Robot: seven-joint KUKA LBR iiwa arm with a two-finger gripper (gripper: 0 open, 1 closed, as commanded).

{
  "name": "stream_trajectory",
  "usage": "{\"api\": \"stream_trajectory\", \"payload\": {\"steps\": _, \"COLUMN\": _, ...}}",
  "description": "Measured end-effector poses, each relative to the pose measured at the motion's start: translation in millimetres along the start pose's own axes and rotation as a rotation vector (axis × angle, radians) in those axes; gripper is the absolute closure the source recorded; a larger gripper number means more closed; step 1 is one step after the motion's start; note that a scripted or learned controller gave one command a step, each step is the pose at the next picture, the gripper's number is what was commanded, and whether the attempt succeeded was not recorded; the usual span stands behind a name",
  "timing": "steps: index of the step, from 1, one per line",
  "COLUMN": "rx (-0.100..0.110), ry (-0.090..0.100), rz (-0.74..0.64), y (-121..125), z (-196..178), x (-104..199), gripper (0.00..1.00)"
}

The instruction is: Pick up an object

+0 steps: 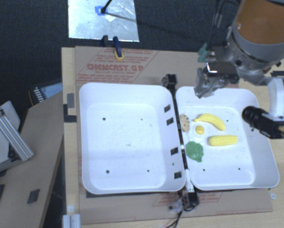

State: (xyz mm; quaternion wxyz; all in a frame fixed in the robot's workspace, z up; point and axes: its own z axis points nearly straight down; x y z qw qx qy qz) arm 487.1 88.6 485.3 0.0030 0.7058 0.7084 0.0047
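Observation:
The right bin [237,175] holds several small toy foods near its left side: a yellow banana [212,121], a yellow corn cob [222,140], a fried egg [199,129], a green leafy piece [194,151] and a brown speckled cookie [184,122] by the divider. My gripper [204,90] hangs above the bin's far left corner, up and left of the banana, apart from all the items. Nothing shows between its fingers.
The left bin [127,137] lies beside the right one, with black clips [170,122] along the shared edge. A black cylindrical fixture [258,120] juts in at the right bin's right rim. Cardboard [118,65] lies under both bins.

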Motion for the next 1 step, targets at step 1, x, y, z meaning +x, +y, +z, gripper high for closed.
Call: {"api": "stream_trajectory", "payload": {"steps": 1, "rx": 0.019, "ry": -0.004, "rz": -0.004, "y": 51.5, "z": 114.7, "x": 36.3, "gripper": 1.00}}
